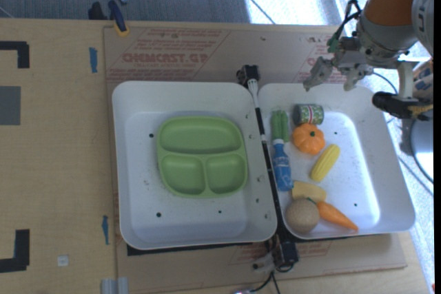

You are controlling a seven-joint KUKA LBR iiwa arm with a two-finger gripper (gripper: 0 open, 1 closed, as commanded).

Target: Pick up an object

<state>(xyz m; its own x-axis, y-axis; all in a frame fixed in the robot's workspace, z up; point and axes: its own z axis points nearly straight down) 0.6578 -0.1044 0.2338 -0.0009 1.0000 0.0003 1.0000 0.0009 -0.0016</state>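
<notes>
My gripper (333, 78) hangs open above the far edge of the right bin (375, 148), its two fingers spread apart with nothing between them. Below and to its left in that bin lie a small green can (308, 113), an orange pumpkin (309, 138), a yellow corn cob (325, 162), a green vegetable (279, 126), a blue bottle (281, 164), a yellow block (308, 191), a tan ball (302, 215) and an orange carrot (337, 215). The can is the nearest object to the gripper.
The left bin (131, 148) holds a green divided plate (202, 155). A black clamp (247, 74) sits at the far end of the seam between the bins. Cardboard (172, 55) lies under both bins. A black part (394, 102) sticks out by the right bin's far right corner.
</notes>
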